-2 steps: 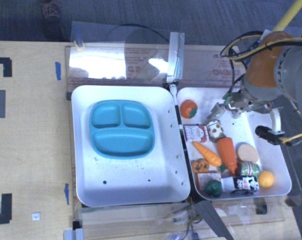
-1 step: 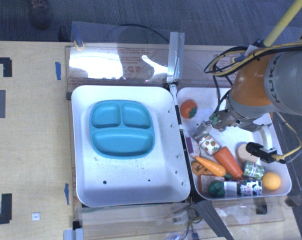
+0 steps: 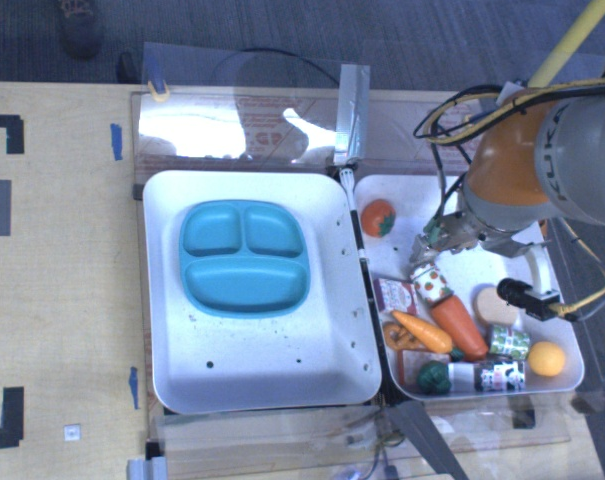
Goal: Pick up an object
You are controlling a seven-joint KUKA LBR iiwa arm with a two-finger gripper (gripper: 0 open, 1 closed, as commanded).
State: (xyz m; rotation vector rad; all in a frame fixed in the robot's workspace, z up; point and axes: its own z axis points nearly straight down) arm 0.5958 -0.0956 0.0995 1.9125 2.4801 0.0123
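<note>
Claw (image 3: 429,249) low in right bin (image 3: 567,373); finger state unclear. Just below: small spotted toy (image 3: 433,285), red-labelled packet (image 3: 395,295), writing unreadable, then carrots (image 3: 438,327), labelled bottle (image 3: 487,375), orange ball (image 3: 547,359). Blue divided tray (image 3: 245,256) in left bin (image 3: 172,298).

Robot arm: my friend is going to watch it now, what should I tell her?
Gripper: low in the right bin, near the toys; I cannot tell what it grips, if anything.
Things: the right bin has a toy tomato, a strawberry, two carrots, a small can, a yellow ball and a bottle, crowded toward the front.
The left bin has a blue divided plate.
Done: nothing looks lifted.
Left: pick one object up.
</note>
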